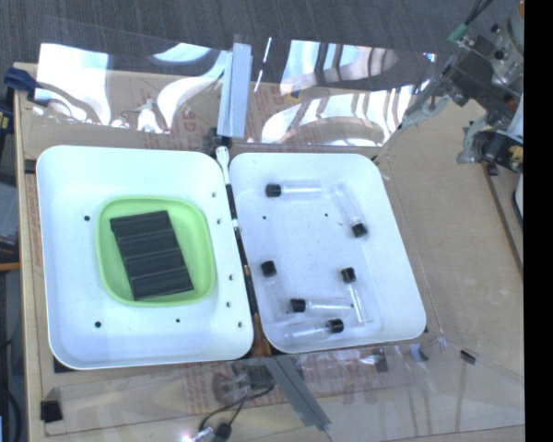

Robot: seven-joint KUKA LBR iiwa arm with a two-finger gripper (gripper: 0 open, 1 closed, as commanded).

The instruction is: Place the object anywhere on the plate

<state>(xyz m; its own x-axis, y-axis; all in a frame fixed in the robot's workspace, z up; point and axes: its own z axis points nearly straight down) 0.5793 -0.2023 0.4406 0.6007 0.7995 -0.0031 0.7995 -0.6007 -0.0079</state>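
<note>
Two bins sit side by side: the left bin holds a green plate with a dark ribbed block lying flat on it, and the right bin holds several clear vials with black caps, scattered from far to near. The gripper hangs at the far right, outside both bins and well apart from everything; whether its jaws are apart or together cannot be told at this size. With the block apparently already on the plate, the main risk I judge is a needless descent that nudges it off. If a vial is meant instead, its clear, round body could roll or slip from the fingers.
</note>
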